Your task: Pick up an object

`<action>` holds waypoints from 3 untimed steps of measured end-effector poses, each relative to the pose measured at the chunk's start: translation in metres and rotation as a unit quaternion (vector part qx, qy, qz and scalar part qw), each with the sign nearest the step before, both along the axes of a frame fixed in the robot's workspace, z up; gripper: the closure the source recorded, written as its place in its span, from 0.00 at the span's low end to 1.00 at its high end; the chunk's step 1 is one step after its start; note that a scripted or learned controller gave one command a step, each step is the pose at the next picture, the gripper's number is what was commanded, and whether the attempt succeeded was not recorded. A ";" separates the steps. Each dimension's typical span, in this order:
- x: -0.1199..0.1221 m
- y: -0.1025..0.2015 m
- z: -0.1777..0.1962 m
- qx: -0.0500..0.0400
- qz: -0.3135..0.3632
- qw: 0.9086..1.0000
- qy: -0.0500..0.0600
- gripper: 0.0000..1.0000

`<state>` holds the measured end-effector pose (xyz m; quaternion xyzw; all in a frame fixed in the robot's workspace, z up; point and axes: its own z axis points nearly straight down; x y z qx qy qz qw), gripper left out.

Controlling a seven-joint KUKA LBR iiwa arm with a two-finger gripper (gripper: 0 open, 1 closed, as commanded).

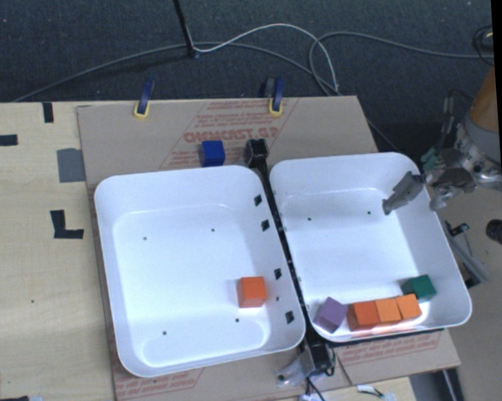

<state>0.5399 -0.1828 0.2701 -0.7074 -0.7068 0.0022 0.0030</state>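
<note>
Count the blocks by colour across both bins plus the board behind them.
Orange: 4, one in the left bin, three in a row in the right bin
Purple: 1
Green: 1
Blue: 1, on the board behind the bins
Total: 7

Both white bins look like smooth, slightly glossy plastic. Beneath them lies a matt brown cardboard sheet with red print. The orange cube, far from the gripper, appears matt; the gripper's finger looks dull grey metal.
</note>
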 end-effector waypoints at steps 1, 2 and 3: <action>0.001 0.000 0.004 -0.001 0.001 1.000 -0.004 0.00; 0.000 0.002 -0.038 0.000 0.001 1.000 -0.002 0.00; -0.002 -0.003 -0.082 0.000 0.001 1.000 -0.002 0.00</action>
